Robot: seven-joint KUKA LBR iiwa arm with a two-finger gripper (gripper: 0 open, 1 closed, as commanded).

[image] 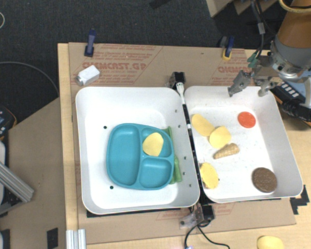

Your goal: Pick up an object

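Note:
My gripper (251, 86) hangs open over the far edge of the right bin (285, 154), with nothing between its fingers. Just below it in that bin lies a small orange-red disc (246, 120). Further toward the bin's left side are two pale yellow pieces (201, 124) (220, 137), a tan cone-shaped piece (226, 151), and another yellow piece (209, 176). A brown round cookie-like disc (264, 180) sits near the front right corner. In the left bin (93, 118) rests a teal divided plate (127, 157) with a yellow piece (153, 144) in its upper right compartment.
A green edge (175, 165) peeks out from under the teal plate's right side. A white block (88, 75) lies on the cardboard behind the left bin. Blue clamps (89, 42) (228, 47) hold the cardboard's far edge. Cables run at the right (295, 105).

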